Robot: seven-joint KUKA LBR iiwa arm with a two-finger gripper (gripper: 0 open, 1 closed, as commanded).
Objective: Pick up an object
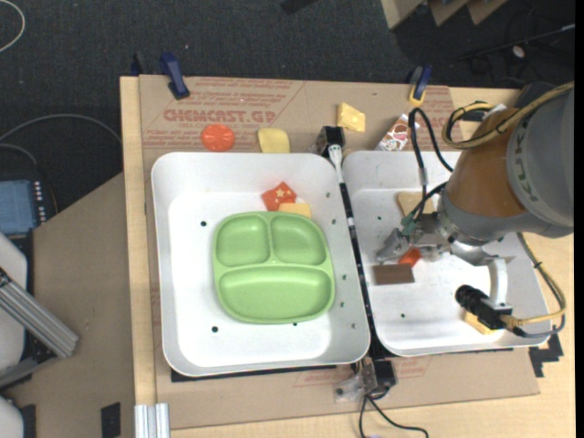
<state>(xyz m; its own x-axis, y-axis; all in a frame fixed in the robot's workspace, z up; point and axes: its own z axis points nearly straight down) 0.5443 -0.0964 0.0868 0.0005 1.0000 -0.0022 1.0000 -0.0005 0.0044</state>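
Over right bin [511, 336], gripper [406, 245] above brown block [394, 275]; jaw state indeterminate; centre over block before descending.

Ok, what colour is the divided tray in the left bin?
Light green tray, seen in the camera view.

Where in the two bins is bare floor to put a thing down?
Left bin: the strips left of and below the green tray. Right bin: the front floor. Crowded around the gripper and brown block.
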